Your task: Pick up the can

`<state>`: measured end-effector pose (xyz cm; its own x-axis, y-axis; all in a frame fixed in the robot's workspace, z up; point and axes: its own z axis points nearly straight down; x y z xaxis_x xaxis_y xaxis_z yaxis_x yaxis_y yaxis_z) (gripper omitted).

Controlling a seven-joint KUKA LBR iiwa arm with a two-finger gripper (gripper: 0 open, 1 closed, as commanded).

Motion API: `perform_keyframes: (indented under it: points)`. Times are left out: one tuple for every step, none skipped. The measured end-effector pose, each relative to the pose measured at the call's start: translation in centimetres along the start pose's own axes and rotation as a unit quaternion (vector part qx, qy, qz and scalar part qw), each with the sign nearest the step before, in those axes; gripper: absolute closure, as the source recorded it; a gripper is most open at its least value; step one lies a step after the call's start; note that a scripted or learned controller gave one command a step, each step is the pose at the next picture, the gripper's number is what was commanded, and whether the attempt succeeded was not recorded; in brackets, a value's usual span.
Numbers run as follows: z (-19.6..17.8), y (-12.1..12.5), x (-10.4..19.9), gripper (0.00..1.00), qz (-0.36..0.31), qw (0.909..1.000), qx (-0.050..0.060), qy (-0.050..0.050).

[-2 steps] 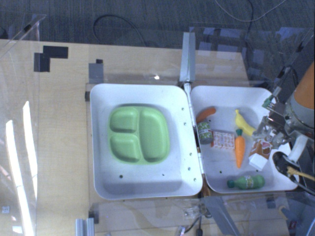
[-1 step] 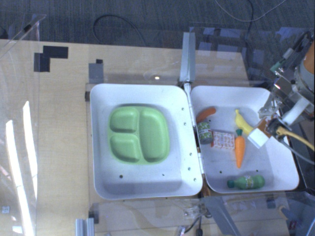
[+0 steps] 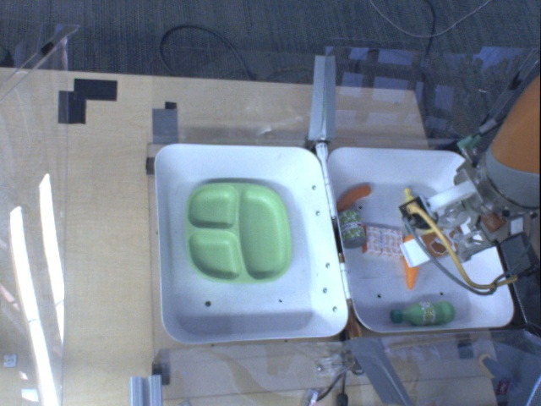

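1. The can is in the right bin. It is small, with a green and dark label, and sits tight against the bin's left wall, about midway between the far and near edges. Whether it stands or lies on its side cannot be told.
2. Just beyond the can, toward the bin's far-left corner, an orange-red sausage lies at a slant. It is close to the can and apart from it.
3. Just to the can's right, a flat patterned packet lies on the bin floor near the middle.
4. Past the packet, an orange carrot points toward the near edge.
5. A green bottle lies on its side along the bin's near edge, well apart from the can.
6. The tool hangs over the right half of the same bin, on the grey arm that reaches in from the right edge. It is well apart from the can, with the packet between them. Whether it is wide or narrow cannot be told, and nothing can be seen held in it.
7. The left bin holds a green divided plate at its middle.
8. Both bins sit side by side on the pale wooden bench, which has black tape marks near its far-left corner.
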<state>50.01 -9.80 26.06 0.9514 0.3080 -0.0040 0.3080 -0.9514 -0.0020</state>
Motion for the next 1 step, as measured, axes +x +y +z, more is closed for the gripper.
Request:
perform_keyframes:
  points:
    - [7.91, -5.83, 0.46, 1.00, 0.048, 0.9989, 0.000, 0.000]
